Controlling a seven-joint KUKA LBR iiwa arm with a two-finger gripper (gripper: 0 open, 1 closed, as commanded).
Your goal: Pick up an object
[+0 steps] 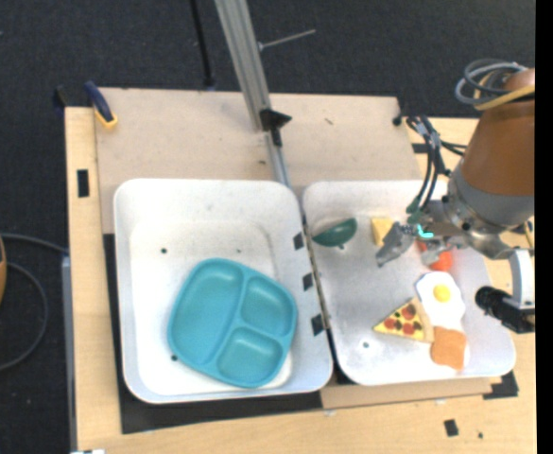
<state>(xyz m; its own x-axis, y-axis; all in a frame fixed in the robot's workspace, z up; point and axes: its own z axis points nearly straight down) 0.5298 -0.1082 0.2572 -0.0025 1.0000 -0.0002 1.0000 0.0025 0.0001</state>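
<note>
In the right bin [352,348] lie a dark green bowl [336,232], a yellow cheese wedge [380,229], a pizza slice [404,322], a fried egg [440,294], an orange piece [449,348] and a small red piece [443,259]. My gripper [395,245] hangs over the middle of this bin, just below the cheese wedge and left of the red piece. Nothing shows as held in it. The arm's orange band [503,149] rises at the right edge.
The left bin [144,216] holds a teal divided plate [233,322]. An aluminium post [248,55] slants up from the wall between the bins. Bare floor of the right bin lies between the bowl and the pizza slice.
</note>
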